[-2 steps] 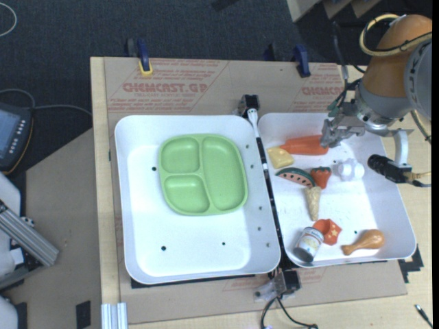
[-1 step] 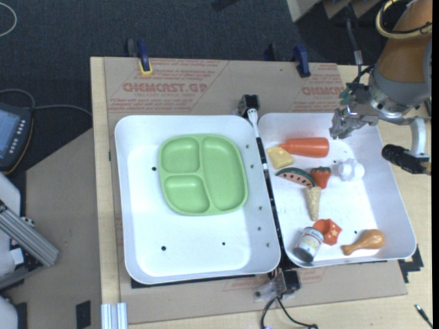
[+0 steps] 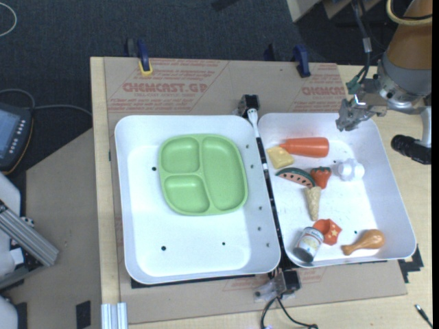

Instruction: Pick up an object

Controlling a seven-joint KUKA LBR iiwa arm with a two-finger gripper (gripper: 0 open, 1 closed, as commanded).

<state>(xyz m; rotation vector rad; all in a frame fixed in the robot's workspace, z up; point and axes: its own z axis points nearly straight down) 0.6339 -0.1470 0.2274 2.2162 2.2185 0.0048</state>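
Observation:
The right bin (image 3: 384, 184) holds several toy foods: an orange carrot (image 3: 304, 146), a yellow cheese wedge (image 3: 279, 157), a watermelon slice (image 3: 293, 176), a strawberry (image 3: 321, 177), a white piece (image 3: 348, 171), an ice cream cone (image 3: 313, 201), a red pepper piece (image 3: 329, 230), a small can (image 3: 308, 244) and a chicken drumstick (image 3: 363, 241). My gripper (image 3: 349, 118) hangs over the bin's far edge, up and to the right of the carrot, with nothing seen between its fingers.
The left bin (image 3: 137, 232) carries a green divided plate (image 3: 203, 174). Clamps (image 3: 144, 57) (image 3: 300, 59) hold the brown board at the back. The bench continues to the right of the bins.

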